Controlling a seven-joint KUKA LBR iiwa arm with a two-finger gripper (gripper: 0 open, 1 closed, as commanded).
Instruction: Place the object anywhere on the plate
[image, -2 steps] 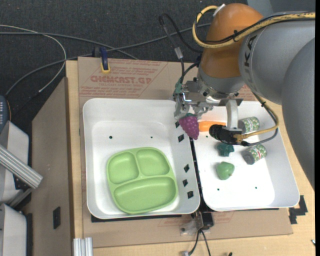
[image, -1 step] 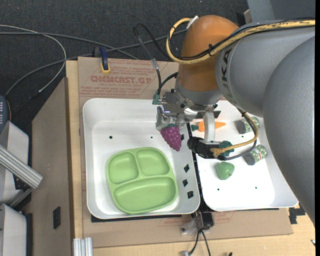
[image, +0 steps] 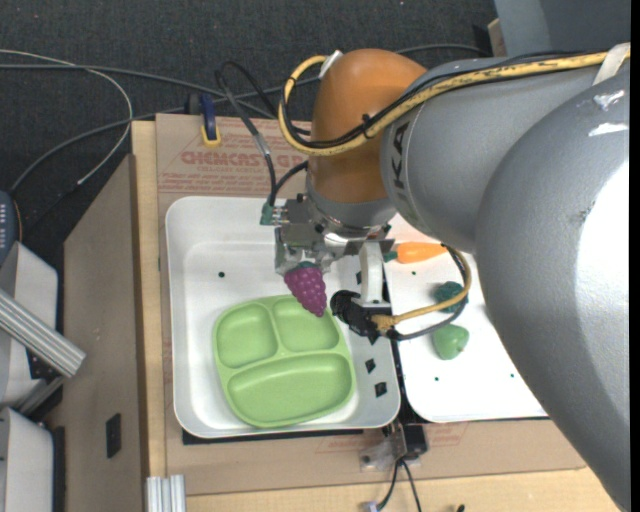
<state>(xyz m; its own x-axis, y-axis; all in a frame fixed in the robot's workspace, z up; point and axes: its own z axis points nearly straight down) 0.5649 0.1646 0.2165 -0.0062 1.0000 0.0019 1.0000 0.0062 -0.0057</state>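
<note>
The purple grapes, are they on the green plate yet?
Not yet. The purple grapes hang from the gripper above the green plate's top edge, in the left bin.

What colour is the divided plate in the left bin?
Light green, seen clearly in the camera view.

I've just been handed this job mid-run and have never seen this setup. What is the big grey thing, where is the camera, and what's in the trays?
The big grey thing is a robot arm with an orange band above its wrist. It reaches in from the right. One camera looks down on the bench at a slant. Two shallow white trays sit side by side. The left tray holds a green divided plate. The right tray holds a small green piece, a teal piece and an orange piece. The gripper hangs over the plate's far edge, with a purple bunch of grapes held at its tip.
</note>
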